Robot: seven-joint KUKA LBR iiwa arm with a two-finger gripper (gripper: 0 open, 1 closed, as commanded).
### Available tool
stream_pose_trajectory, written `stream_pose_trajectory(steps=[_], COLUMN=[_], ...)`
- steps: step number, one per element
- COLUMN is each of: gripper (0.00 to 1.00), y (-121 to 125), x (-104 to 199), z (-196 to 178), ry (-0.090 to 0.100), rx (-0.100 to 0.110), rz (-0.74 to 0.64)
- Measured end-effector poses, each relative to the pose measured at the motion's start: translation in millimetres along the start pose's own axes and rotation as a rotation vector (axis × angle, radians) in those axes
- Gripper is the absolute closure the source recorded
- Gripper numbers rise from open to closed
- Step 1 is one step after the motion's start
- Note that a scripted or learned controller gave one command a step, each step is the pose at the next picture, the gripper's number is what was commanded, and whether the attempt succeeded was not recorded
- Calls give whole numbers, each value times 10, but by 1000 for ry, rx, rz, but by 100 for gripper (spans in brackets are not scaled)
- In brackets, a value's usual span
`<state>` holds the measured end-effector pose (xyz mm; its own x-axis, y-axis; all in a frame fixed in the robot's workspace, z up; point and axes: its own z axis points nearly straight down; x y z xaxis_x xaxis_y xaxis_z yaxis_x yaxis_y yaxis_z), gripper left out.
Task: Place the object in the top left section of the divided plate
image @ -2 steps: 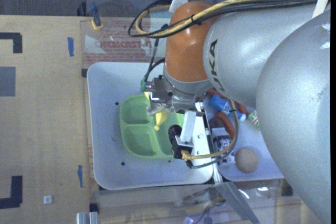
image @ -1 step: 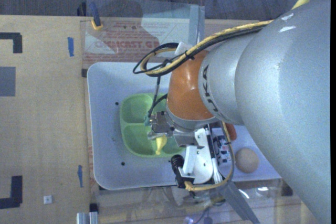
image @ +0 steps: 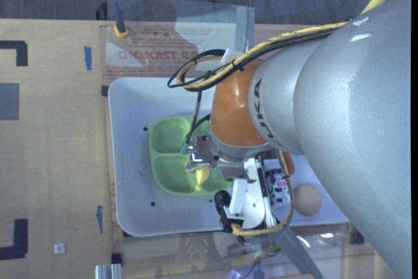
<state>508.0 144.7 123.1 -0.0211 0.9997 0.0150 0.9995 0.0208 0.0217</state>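
The end effector [image: 196, 163] hangs over the green divided plate [image: 171, 153], which lies in a white bin [image: 127, 140] on the table [image: 52, 140]; the plate spreads mostly to the end effector's left in the camera view. A small yellow object [image: 200, 177] shows just below the metal tip, over the plate's lower part beside a divider ridge. Whether the tip is clamped on it or merely beside it, I cannot tell, since the orange wrist covers the view. A tan, egg-like ball [image: 307, 198] rests well off to the right of the end effector, in the same bin.
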Motion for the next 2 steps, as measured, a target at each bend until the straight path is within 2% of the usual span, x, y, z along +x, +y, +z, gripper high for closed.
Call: stream_pose_trajectory(steps=[1, 2], gripper=[100, 100], y=[528, 84], x=[-259, -411], z=[-1125, -585], ry=[-17, -15], rx=[22, 24], rz=[84, 27])
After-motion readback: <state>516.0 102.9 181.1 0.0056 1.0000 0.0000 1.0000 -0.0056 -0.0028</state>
